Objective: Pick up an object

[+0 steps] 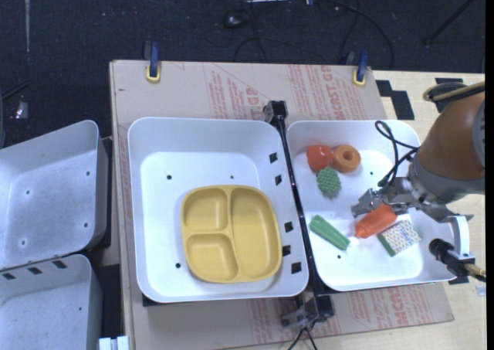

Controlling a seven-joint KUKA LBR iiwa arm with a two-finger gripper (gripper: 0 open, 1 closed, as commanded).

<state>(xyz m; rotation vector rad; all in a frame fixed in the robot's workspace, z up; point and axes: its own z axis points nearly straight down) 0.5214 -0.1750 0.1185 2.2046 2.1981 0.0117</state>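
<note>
Behind the hand [366, 205], an orange object [376, 222] lies partly hidden.

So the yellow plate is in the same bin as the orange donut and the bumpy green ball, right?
Not quite. The yellow plate sits alone in the left bin. The orange donut and the bumpy green ball are together in the right bin, as the camera view shows.

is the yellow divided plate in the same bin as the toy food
No, the yellow plate lies alone in the left bin, while the toy food sits in the right bin.
</note>
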